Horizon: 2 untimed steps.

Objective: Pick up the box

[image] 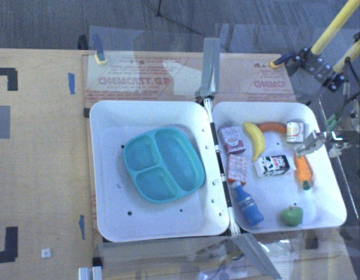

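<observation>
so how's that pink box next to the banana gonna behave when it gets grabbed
The pink box looks like a small carton, so probably light and stiff, though it may dent under a hard squeeze. It lies flat, so tipping or rolling seems unlikely. The banana sits close beside it and a second pink box just below, so a push may nudge them.
</observation>
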### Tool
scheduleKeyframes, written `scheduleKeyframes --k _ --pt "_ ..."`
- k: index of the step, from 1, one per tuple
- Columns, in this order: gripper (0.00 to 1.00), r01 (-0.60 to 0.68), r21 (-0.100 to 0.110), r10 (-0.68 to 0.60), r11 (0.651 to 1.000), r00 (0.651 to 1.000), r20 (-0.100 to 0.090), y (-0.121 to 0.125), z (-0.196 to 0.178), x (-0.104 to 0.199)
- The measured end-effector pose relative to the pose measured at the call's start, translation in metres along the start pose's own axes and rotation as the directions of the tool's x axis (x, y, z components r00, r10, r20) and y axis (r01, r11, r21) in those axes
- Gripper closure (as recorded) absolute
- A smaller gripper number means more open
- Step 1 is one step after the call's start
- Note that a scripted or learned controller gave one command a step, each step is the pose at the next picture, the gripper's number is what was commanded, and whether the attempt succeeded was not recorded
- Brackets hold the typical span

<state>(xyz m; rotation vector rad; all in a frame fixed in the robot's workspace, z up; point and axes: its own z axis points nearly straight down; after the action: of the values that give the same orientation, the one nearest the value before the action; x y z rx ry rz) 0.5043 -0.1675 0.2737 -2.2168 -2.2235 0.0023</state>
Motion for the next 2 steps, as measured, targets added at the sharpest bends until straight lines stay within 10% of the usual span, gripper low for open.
scheduleKeyframes --k 1,2 --pt "0.00 -0.014 -0.001 0.014 1.000 1.000 0.000 -0.011 -0.009 -0.001" --pt "0.00 -0.090 0.002 0.090 0.996 0.996 -0.001 -0.016 0.139 0.045"
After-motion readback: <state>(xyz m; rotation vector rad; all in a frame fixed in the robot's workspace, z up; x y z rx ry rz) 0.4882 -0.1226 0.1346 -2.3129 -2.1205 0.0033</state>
